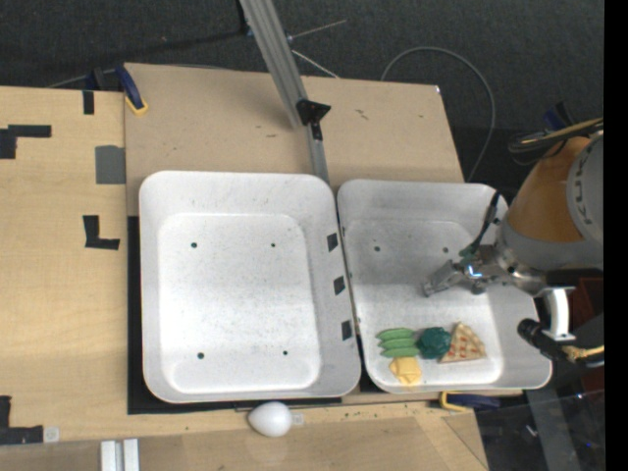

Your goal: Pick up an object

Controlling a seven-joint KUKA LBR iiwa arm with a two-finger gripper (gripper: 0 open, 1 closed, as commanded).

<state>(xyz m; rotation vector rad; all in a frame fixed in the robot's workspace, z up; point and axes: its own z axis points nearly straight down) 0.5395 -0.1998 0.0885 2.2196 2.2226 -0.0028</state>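
Bench: we see a pale wooden bench top (59, 263) filling the left and centre of the frame, with strips of black tape on its left part and dark carpet beyond its upper edge.
Left bin: a shallow white plastic bin (157, 263) with rounded corners sits at centre left; we count four small dark holes in its speckled floor.
Right bin: a second shallow white plastic bin (412, 214) lies just beside the first, their rims meeting at the middle of the frame; its floor is speckled too.
Arm: the grey arm with its orange band (554, 199) comes in at the right edge, at mid height, and reaches over the right bin.
Pole: a slim grey metal pole (275, 42) slants down from the top centre to the point where the two bins meet.
Claw: the grey two-finger gripper (437, 285) sits low over the middle of the right bin, pointing toward the left of the frame; we cannot tell whether it is spread or closed, and we see nothing between its tips.
Task objects: a small cluster lies in the lower part of the right bin, below the claw and apart from it.
Wedge: a tan triangular toy pizza slice with red dots (463, 345) is at the right of the cluster.
Green piece: a flat bright green ridged toy (396, 340) is at the left.
Dark piece: a dark teal lumpy toy (432, 340) sits between them, touching the wedge.
Yellow piece: a small yellow toy (406, 368) lies just below the green one.
Egg: a white egg-shaped object (270, 419) rests on the bench just below the left bin's lower rim.
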